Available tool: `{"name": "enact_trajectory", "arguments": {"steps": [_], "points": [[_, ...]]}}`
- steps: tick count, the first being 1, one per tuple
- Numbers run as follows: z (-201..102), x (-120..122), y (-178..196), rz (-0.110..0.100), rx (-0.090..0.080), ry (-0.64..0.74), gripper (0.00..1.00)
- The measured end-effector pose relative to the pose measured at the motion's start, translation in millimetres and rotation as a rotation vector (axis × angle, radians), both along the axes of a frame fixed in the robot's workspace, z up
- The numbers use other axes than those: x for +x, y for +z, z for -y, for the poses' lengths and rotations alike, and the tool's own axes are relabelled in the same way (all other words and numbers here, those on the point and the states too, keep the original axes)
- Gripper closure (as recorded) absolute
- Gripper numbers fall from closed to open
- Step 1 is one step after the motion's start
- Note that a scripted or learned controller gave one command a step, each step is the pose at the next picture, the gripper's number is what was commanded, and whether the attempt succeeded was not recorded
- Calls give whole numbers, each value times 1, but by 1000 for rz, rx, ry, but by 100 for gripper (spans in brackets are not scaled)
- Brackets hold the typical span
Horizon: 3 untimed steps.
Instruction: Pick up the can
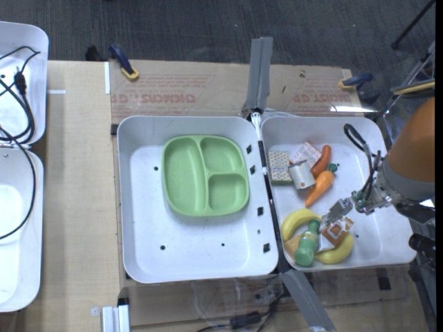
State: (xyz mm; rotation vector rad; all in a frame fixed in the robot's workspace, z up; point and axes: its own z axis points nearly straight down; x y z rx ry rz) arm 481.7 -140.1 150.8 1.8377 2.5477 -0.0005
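Wooden bench (83, 185) bears two white bins side by side: left bin (138, 206), right bin (370, 244), rims touching

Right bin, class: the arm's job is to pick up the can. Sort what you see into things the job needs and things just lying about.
Belongs to the job:
- can, small and silver, lying among the toys
- gripper, low over the right bin

Just lying about:
- two carrots
- banana
- green bottle
- green divided plate in the left bin
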Motion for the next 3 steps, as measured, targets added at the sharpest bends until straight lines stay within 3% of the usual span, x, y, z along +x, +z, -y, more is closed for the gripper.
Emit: {"name": "enact_trajectory", "arguments": {"steps": [1,2,3], "points": [[-28,0,-55,13,-5,-33,0],[41,-5,-59,-1,-1,-218,0],[41,-4,-51,-1,0,-220,100]]}}
